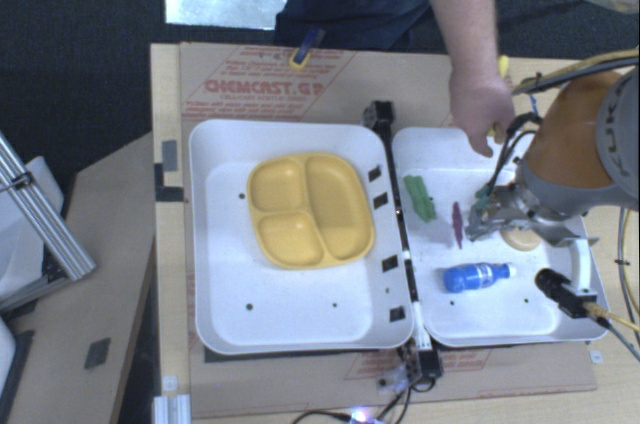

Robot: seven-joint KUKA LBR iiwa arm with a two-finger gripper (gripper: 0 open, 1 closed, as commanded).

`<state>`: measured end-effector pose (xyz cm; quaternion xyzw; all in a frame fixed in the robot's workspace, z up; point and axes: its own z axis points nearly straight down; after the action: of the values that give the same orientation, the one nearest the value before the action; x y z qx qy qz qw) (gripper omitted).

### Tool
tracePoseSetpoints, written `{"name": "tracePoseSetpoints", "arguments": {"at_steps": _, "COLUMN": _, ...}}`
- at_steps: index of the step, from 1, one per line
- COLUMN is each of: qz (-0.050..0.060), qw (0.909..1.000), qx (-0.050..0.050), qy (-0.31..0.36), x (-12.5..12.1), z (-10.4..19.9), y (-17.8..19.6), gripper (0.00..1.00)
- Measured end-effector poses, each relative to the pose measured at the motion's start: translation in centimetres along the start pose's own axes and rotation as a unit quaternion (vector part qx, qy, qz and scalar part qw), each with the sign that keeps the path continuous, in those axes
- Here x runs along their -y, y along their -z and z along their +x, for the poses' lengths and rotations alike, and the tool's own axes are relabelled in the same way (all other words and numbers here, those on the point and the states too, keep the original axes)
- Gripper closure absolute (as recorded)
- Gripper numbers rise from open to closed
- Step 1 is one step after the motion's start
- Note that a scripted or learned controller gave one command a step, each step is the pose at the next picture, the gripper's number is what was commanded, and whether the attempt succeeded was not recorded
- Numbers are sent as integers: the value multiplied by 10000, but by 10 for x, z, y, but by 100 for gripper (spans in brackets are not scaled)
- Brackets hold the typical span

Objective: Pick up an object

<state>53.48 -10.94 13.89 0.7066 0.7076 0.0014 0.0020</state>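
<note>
Two shallow white bins sit side by side on the worktop [170, 112], the left bin [215, 242] at the centre of the frame and the right bin [500, 312] at centre right, so that loose things are kept inside low walls within the arm's reach. The left bin holds a yellow divided plate [305, 210] lying flat in its middle. The right bin carries the smaller candidates for picking: a green block [420, 197] near its upper left, a thin dark red stick-like piece [457, 224] just right of that, a blue bottle [477, 276] lying on its side lower down, and a pale round object [520, 237] partly under the arm. The gripper [482, 215] hangs low over the middle of the right bin, just beside the dark red piece and above the blue bottle in the frame, which suggests a try at one of these. Its fingers are lost in a dark cluster of cables and metal, so I cannot tell how far apart they stand or whether anything sits between them. A person's hand [482, 117] reaches down from the top of the frame to the bin's upper edge, close to the arm, perhaps tending the objects there.
</note>
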Motion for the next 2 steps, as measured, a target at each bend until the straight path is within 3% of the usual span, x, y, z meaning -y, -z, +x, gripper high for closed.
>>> {"name": "tracePoseSetpoints", "arguments": {"at_steps": 2, "qz": -8, "qw": 10000, "qx": 1, "qy": 15, "x": -5, "z": 5, "y": 88, "gripper": 100}}
